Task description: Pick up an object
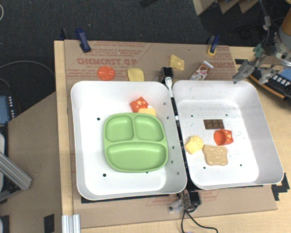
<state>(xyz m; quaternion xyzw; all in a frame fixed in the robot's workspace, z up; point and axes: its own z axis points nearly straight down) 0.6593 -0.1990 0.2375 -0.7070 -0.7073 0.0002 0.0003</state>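
The right bin (252,106) holds a brown chocolate bar (214,124), a red cup (223,137) on its side, a yellow corn-like piece (194,144) and a tan toast piece (216,155). In the left bin (87,130) lie a green divided plate (135,142), a red star block (139,104) and a yellow block (147,112), both blocks at the plate's far edge. My gripper (252,73) hangs beyond the right bin's far right corner, away from every object, with nothing seen in it.
On the cardboard behind the bins lie an orange disc (106,73), a yellow piece (135,74), a cheese wedge (176,62), a small packet (200,72) and a black marker (166,74). Blue clamps (82,40) (213,44) grip the far edge.
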